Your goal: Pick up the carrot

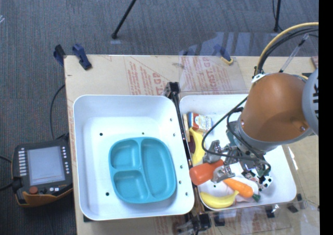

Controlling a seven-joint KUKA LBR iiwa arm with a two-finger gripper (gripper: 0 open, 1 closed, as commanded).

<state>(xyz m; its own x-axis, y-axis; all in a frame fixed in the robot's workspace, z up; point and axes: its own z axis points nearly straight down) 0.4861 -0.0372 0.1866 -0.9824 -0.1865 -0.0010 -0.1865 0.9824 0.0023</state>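
Observation:
The carrot [239, 185] is orange with a green stub at its right end. It lies tilted near the front of the right bin [287, 177], resting across a yellow banana [217, 200]. My gripper [227, 172] hangs low over the bin just above and left of the carrot's thick end, under the orange wrist band [276, 112]. From this slant I cannot make out whether it touches the carrot. The wrist hides the middle of the bin.
A red-orange rounded object [202, 173] sits left of the gripper by the bin's left wall. A yellow item [196, 144] and a white packet [203, 122] lie further back. A black-and-white piece [266, 182] is right of the carrot. The left bin [91, 125] holds a blue divided plate [141, 169].

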